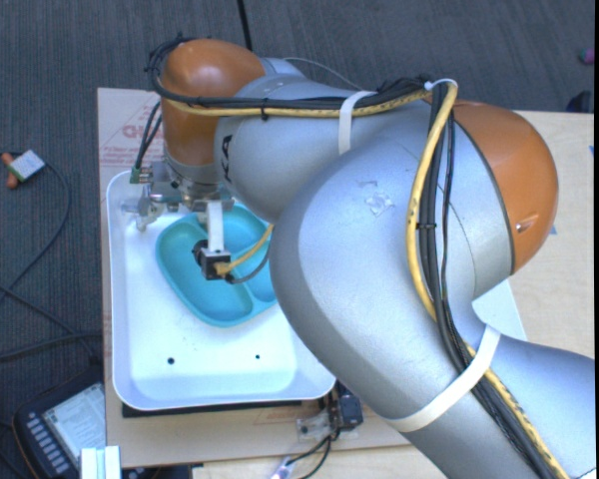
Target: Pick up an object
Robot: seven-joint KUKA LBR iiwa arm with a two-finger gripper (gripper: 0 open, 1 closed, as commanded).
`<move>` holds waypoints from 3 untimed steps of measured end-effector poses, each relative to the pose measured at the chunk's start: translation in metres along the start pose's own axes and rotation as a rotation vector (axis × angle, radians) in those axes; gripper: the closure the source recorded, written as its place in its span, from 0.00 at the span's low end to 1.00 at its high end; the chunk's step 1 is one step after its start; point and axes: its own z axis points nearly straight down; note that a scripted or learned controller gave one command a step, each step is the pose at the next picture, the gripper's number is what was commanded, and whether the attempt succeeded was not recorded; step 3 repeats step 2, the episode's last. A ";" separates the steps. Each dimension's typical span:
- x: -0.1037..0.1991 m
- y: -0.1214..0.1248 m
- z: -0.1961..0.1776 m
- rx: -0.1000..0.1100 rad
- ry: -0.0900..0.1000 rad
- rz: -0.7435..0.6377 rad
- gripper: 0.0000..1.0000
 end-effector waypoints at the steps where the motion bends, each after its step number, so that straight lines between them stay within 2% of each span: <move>1: 0.000 0.000 0.001 0.000 0.000 0.000 0.00; 3: 0.000 0.000 0.001 0.000 -0.001 0.000 0.00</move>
